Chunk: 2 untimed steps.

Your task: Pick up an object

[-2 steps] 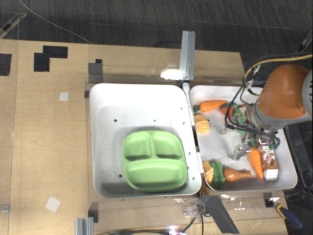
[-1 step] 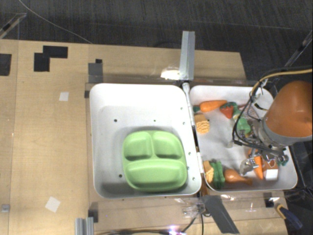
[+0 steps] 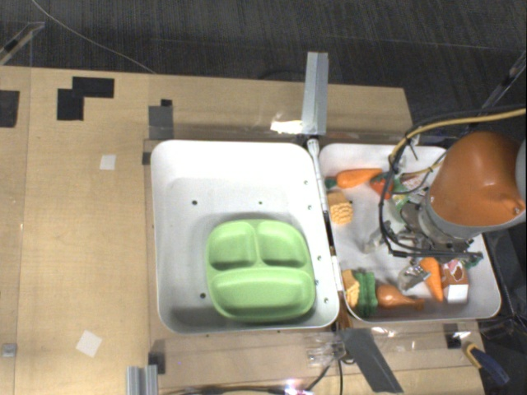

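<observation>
left bin (image 3: 177,220): white, holding a pale green divided tray (image 3: 259,270). right bin (image 3: 486,299): white; inside, an orange carrot (image 3: 356,178), a yellow corn cob (image 3: 340,212), an orange and green vegetable (image 3: 380,296). arm (image 3: 480,179): orange band, grey wrist, black cables. table (image 3: 74,245): light tan wood with black squares.

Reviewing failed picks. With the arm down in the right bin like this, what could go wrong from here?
1. The toys around the hand are crowded: the orange carrot touches its neighbours, so a grasp may catch two or slip.
2. The looping black cables hang over the right bin and could snag items.
3. The arm hides the hand's tips, so grasp success is hard to confirm.
</observation>
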### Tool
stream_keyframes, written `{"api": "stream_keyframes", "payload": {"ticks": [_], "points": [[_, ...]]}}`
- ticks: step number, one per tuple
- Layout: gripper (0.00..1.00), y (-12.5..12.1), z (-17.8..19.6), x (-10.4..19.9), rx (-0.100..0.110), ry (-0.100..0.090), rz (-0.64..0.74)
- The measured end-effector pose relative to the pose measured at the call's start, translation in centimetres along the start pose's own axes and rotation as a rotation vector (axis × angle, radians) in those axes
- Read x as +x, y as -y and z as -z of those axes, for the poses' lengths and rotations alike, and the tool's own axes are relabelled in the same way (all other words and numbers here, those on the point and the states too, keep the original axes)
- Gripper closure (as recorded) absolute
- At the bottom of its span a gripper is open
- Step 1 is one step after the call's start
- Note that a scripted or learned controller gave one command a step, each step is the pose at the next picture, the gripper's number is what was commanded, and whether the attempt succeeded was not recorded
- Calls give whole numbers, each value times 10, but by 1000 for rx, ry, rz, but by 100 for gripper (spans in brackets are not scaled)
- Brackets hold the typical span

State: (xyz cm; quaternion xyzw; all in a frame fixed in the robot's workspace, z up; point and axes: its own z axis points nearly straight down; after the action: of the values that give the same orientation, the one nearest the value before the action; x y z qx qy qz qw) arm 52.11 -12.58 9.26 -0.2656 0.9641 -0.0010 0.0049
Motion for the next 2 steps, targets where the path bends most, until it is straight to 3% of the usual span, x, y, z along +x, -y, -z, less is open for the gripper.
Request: {"api": "stream_keyframes", "payload": {"ticks": [1, 2], "points": [[0, -28, -1, -23, 12, 9, 172], [0, -32, 0, -23, 13, 10, 172]]}}
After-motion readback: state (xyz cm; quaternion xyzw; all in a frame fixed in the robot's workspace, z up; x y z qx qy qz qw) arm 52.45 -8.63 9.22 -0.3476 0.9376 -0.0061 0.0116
